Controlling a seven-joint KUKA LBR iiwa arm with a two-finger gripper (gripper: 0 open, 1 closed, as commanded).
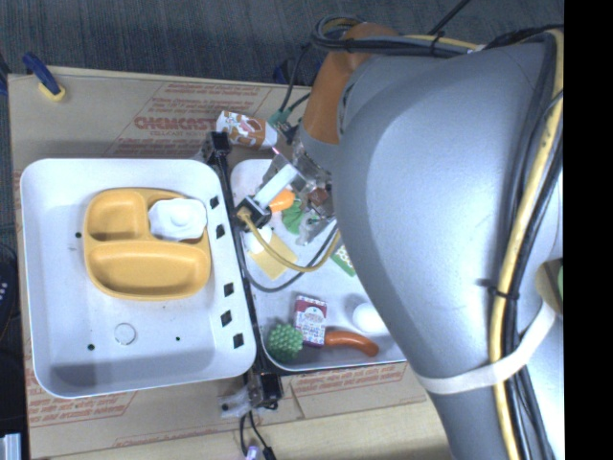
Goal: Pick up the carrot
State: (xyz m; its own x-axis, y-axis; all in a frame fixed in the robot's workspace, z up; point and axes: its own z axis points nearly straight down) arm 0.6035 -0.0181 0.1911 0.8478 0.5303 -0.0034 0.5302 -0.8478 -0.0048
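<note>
My pincer point(305, 202) hung low over the far end of the right bin point(247, 172), close under the bulk of my own grey arm point(450, 209), which covered most of that bin. I could not tell how wide the pincer stood, nor whether it had hold of anything. Just beside it, on the side toward the left bin point(57, 286), sat a small orange scrap point(282, 200) with a green scrap point(292, 218) touching it, and I could not make out what either was. A pale yellow flat piece point(269, 254) lay near the pincer, a little toward the view's lower edge. The carrot point(351, 341) lay well apart from the pincer at the opposite end of the same bin, flat on the floor and close to the rim. A green knobbly thing point(284, 340) sat at the carrot's blunt end, a small red and white packet point(310, 319) leaned just above the two, and a white rounded thing point(367, 314) showed near the carrot's other end, half under my arm. Beyond the wall between the bins, well away from the pincer, the left bin held a yellow divided plate point(144, 266) with a white lump point(179, 218) in the small compartment nearest me. Past the pincer, out on the bench point(172, 113), lay a brown and white packet point(243, 128).
</note>
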